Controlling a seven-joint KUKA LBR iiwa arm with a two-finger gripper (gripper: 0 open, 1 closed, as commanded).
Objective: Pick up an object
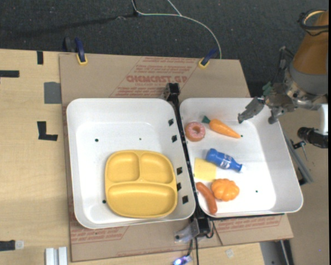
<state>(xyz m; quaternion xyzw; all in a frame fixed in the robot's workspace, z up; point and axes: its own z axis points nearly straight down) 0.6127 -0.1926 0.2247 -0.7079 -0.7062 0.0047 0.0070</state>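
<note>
The right bin [276, 164] holds several toy foods: a pink donut [195, 131], an orange carrot [223, 128], a blue bottle [223, 160], a pale yellow block [204, 170], an orange pumpkin [225, 189] and a reddish sausage [207, 197]. My gripper [261, 115] hovers over the bin's far right corner, just right of the carrot's tip. Its two fingers are spread open with nothing between them.
The left bin [88, 126] carries a yellow divided plate [140, 183] toward its near side. Both bins rest on a cardboard sheet [154, 73] clamped at the back. A black divider [179, 142] runs between the bins.
</note>
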